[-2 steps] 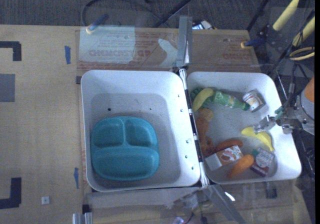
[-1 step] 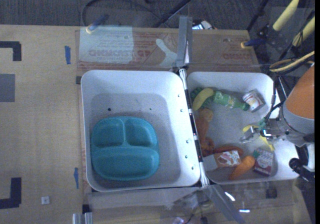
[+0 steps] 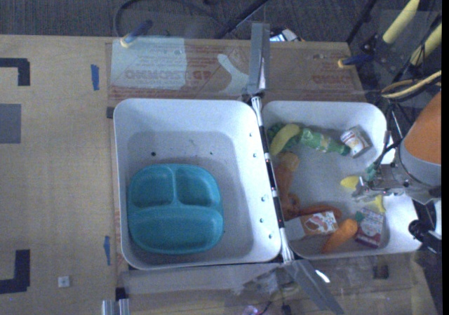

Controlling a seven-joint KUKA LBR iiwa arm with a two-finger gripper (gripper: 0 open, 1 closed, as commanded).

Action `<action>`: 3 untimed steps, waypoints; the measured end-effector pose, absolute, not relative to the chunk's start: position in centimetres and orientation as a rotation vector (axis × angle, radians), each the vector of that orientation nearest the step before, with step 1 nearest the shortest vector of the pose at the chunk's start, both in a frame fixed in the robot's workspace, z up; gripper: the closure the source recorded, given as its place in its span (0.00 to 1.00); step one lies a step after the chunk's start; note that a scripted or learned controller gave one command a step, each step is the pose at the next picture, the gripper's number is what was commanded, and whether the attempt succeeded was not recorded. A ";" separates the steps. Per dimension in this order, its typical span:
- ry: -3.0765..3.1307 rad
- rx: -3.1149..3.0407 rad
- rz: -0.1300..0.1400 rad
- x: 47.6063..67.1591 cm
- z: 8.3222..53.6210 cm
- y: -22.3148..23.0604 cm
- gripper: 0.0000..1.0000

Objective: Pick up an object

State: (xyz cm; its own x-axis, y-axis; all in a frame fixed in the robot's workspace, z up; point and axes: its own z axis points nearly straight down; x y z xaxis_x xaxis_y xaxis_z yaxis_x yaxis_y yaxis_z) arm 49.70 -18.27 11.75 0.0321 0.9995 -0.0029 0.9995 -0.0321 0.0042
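A: Camera view, item one: a light wooden worktop point(image 3: 56, 201) is carrying two shallow white plastic bins side by side. What is sitting in the left bin point(image 3: 140, 121)?

B: A teal sectioned plastic tray point(image 3: 174, 210) is lying flat on its floor, toward the near-left corner.

A: And the right bin point(image 3: 319, 111)?

B: Several small items are lying there. A yellow toy banana point(image 3: 283, 138) is resting near the far-left corner, with a green leafy toy vegetable point(image 3: 317, 141) just beside it. A small white can with a red label point(image 3: 355, 141) is lying tilted near the far-right corner. A small red-and-white packet point(image 3: 319, 222) is lying near the front wall, an orange toy carrot point(image 3: 340, 235) is touching its right side, and a dark red carton point(image 3: 370, 228) is sitting beside the carrot. An orange-brown piece point(image 3: 285, 180) is lying along the left wall; its kind is not clear.

A: Arm entry?

B: A grey arm with an orange band point(image 3: 425, 139) is reaching in from the right. Its metal end effector point(image 3: 372, 187) is hanging over the right bin's right side, next to a small yellow object point(image 3: 351, 182). Whether its jaws are released or clenched, I cannot tell; nothing is visibly sitting between them.
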 end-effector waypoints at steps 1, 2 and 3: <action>1.753 2.612 0.009 48.2 8.7 -21.1 1.00; 1.792 2.608 0.035 48.8 8.7 -19.5 0.00; 1.775 2.598 0.021 48.7 9.7 -20.2 1.00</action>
State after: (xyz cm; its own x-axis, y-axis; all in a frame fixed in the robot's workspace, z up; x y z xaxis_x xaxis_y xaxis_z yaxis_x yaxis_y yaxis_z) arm 48.71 -20.17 9.71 0.3633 0.9316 0.0142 0.9316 -0.3634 0.0032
